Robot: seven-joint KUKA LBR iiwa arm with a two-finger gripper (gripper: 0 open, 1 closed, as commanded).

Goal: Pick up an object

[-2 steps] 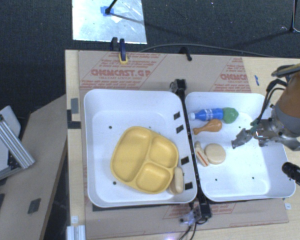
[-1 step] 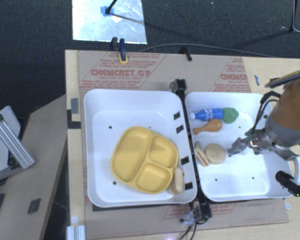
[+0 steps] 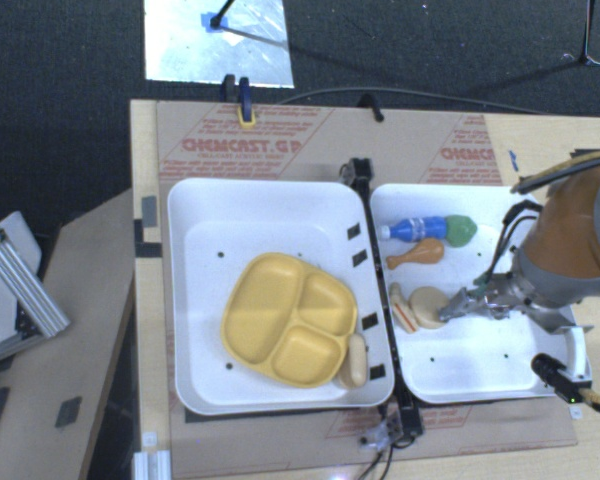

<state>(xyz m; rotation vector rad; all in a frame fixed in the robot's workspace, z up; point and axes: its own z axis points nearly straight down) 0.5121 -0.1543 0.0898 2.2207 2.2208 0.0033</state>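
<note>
From my remote station I see the gripper low inside the right bin, its tip pointing toward the divider between the bins, the grey arm with its orange band reaching in behind it. I take the divider as my landmark.

The nearest candidate is a round tan piece lying just right of the divider, about midway along it. Beside it, nearer still to the divider, lies a striped hot-dog-like piece, its long axis running roughly parallel to the divider. The tip of the gripper sits at the tan piece's far edge from the divider, touching it or nearly so. Whether the jaws are spread or pressed together I cannot tell; the tip is too small and blurred, and nothing is clearly between them.

Farther up along the divider lie a drumstick-shaped toy and a blue bottle with a green piece at its end, both with long axes pointing away from the divider. On the other side of it, a yellow compartment tray and a small beige piece rest in the left bin.

My judgement: the tan piece lies straight ahead of the jaws, toward the divider, so the grasp turns on a short advance that way.
</note>
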